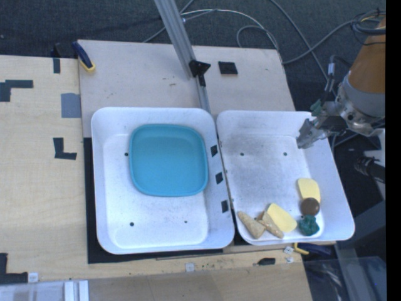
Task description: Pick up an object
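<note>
In the right bin [263,162], several small objects cluster at the near right corner: a yellow block [308,189], a brown ball [309,206], a teal object [308,226], a yellow wedge [279,218] and tan bread-like pieces [257,226]. My gripper [307,133] hangs over the bin's far right edge, well above and behind those objects. Nothing shows between its fingers.
The left bin [113,218] holds a blue square plate [168,159]. A grey metal post [178,30] rises behind the bins. Cables run across the dark floor at the back. The right bin's middle is bare, speckled white.
</note>
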Controlling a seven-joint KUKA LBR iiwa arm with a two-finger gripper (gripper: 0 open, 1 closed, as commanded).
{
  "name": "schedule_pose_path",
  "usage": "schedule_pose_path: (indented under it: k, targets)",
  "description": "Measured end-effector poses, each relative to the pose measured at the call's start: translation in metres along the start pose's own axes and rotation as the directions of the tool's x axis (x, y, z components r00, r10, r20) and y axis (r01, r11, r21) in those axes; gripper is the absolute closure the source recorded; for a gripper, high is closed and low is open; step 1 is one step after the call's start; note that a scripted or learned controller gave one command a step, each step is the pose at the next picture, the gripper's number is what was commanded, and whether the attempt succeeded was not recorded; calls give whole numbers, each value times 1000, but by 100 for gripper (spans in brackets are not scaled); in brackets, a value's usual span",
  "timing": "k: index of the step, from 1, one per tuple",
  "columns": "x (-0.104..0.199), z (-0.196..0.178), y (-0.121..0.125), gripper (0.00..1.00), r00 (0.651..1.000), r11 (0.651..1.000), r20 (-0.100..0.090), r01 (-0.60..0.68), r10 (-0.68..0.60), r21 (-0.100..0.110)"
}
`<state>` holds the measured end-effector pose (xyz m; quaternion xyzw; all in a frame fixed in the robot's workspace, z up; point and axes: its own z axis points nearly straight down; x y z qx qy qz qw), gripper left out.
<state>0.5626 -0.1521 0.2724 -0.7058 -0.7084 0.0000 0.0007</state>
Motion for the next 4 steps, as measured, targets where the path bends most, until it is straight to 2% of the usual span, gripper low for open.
schedule_pose_path:
  k: [1, 2, 3, 4]
  targets:
    - [55, 15, -5, 100, 1000, 1000, 0, 0, 0, 0]
    - [116, 14, -8, 100, 1000, 1000, 0, 2, -2, -1]
    - [172, 18, 2, 100, 1000, 1000, 0, 2, -2, 0]
    - [216, 19, 1, 100, 1000, 1000, 0, 0, 0, 0]
